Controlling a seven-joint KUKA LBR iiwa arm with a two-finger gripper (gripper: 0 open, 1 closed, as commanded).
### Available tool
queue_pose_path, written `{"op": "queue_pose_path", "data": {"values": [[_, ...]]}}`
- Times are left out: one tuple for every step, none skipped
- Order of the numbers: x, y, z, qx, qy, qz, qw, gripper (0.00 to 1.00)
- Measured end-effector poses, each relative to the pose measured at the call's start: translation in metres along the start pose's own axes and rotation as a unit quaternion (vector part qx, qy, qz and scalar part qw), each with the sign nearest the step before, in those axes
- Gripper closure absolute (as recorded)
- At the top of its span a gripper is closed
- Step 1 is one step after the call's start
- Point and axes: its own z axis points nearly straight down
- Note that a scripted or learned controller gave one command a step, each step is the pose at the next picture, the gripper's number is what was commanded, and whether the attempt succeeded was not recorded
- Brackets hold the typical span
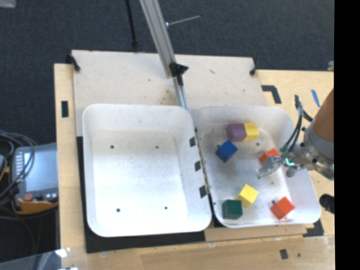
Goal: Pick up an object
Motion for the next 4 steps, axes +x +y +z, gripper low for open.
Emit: {"op": "queue_pose_path", "data": {"values": [[0.0, 0.001, -0.002, -0.002, 0.0, 0.001, 1.0, 0.0], [0.005, -0.006, 0.046, 0.001, 0.0, 0.002, 1.0, 0.0], [0.014, 0.001, 0.088, -0.004, 0.002, 0.003, 1.0, 0.0], [0.013, 0.004, 0.112, -0.004, -0.002, 0.003, 1.0, 0.0]]}}
